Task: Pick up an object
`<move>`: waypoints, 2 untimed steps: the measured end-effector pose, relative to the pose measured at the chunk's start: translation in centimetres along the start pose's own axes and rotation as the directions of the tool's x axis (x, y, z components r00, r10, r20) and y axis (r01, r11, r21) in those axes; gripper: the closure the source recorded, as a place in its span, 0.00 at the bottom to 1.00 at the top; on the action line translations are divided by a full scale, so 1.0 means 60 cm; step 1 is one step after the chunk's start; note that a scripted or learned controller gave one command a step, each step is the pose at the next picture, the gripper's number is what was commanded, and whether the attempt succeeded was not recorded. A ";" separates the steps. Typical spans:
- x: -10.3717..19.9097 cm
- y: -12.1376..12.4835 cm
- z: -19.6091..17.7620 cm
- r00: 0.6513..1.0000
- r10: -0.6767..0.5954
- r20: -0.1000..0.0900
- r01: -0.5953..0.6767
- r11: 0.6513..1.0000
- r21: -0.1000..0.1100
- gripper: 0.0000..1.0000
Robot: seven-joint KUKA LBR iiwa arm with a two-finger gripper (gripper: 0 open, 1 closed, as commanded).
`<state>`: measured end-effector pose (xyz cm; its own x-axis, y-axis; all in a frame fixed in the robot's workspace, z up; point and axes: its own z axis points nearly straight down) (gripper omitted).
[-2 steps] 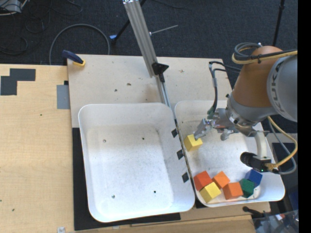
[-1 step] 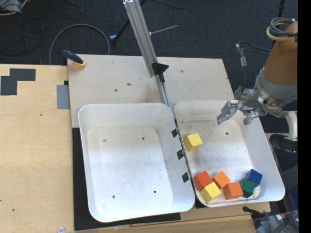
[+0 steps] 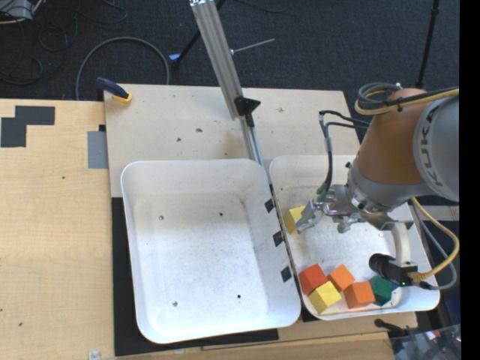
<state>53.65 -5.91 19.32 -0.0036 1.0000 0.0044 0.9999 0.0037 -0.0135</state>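
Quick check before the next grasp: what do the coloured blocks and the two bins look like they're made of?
The blocks, such as the red block, orange block and the yellow block by the gripper, look like painted wood or hard plastic: flat colour, crisp edges, little shine. The left bin and right bin look like thin moulded white plastic, matte, with rounded rims and dark specks on the left one's floor.

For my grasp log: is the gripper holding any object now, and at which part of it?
It cannot be told. The gripper is right beside a yellow block at the right bin's left wall, but the view does not show a hold.
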 end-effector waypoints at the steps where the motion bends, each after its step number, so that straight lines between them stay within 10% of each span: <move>1: -0.088 0.092 -0.047 1.000 0.006 0.008 -0.006 1.000 -0.016 0.00; 2: -0.015 0.067 0.008 1.000 0.001 0.002 -0.001 1.000 -0.006 0.00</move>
<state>57.66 -6.81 18.80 -0.0024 1.0000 0.0029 1.0000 0.0024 -0.0075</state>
